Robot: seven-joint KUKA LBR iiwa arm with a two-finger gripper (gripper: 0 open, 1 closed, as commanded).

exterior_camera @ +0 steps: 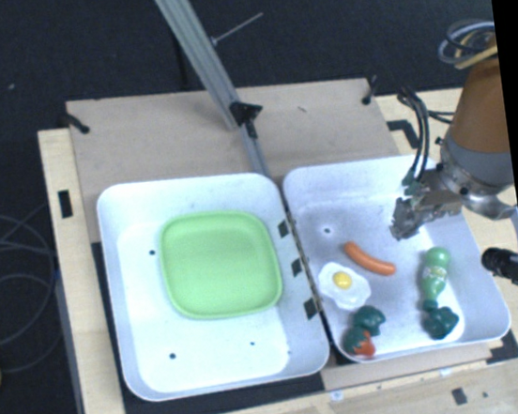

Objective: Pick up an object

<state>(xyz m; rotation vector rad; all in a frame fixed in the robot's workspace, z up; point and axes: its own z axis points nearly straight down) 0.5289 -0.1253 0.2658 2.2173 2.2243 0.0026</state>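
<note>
Right white bin [463, 316], orange sausage [370, 259] lying diagonally, upper-left to lower-right, claw [405, 222] nearby, grip state unclear

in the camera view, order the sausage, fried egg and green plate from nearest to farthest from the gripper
1. sausage, just below-left of the gripper, right bin
2. fried egg, further left, by the bin's left wall
3. green plate, over in the left bin

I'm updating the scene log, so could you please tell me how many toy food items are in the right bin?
5: a sausage, a fried egg, a green-and-red piece, a pale green piece, a dark green piece.
</note>
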